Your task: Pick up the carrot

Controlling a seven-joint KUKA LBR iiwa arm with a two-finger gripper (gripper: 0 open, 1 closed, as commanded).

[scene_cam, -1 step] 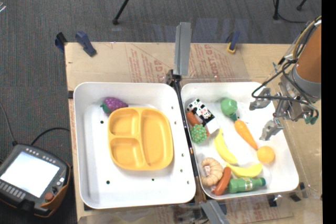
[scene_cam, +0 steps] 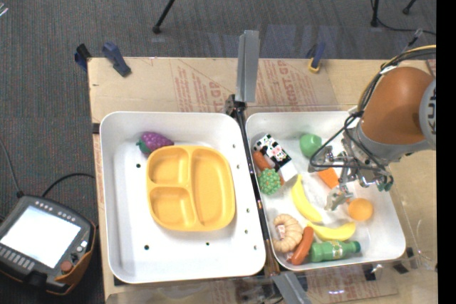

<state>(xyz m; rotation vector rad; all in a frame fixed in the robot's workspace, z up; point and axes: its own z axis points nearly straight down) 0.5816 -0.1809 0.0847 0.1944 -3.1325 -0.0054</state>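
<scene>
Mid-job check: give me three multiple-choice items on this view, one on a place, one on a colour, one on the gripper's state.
1. The yellow three-compartment plate lies in: A the left white bin; B the right white bin; C the floor.
2. The round ball beside the gripper is: A blue; B orange; C black.
3. The gripper is: A above the left bin; B low over the right bin near the orange carrot piece; C outside both bins.

A: the plate fills the left bin. B: the ball is orange. B: it hangs by the carrot.
</scene>
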